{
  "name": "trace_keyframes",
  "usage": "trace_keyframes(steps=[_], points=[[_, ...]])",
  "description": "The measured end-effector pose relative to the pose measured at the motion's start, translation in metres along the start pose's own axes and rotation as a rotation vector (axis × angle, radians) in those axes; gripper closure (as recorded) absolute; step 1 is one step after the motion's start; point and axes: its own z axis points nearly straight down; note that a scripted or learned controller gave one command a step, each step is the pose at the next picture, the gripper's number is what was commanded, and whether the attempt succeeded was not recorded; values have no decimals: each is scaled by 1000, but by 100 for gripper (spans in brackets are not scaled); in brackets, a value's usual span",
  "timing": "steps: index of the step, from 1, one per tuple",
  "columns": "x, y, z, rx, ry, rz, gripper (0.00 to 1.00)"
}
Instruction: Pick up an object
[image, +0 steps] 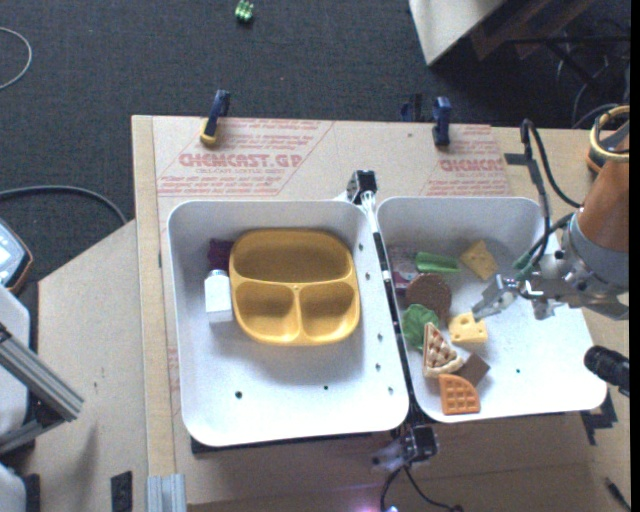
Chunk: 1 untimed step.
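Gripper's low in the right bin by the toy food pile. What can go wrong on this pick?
1. Clutter: the gripper sits beside the cheese wedge, which touches the pizza slice and lies near the brown disc. Closing may nudge neighbours or catch two pieces.
2. The wedge is small and sloped, so it might slip out.
3. Pieces crowd the divider wall; a push could jam them there.

Yellow holed cheese wedge (468, 328), flat on right bin (540, 375) floor, just right of waffle slice (438, 350).
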Motion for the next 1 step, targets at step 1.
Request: trace_keyframes(steps=[1], points=[[0, 2, -6, -13, -2, -3, 0]])
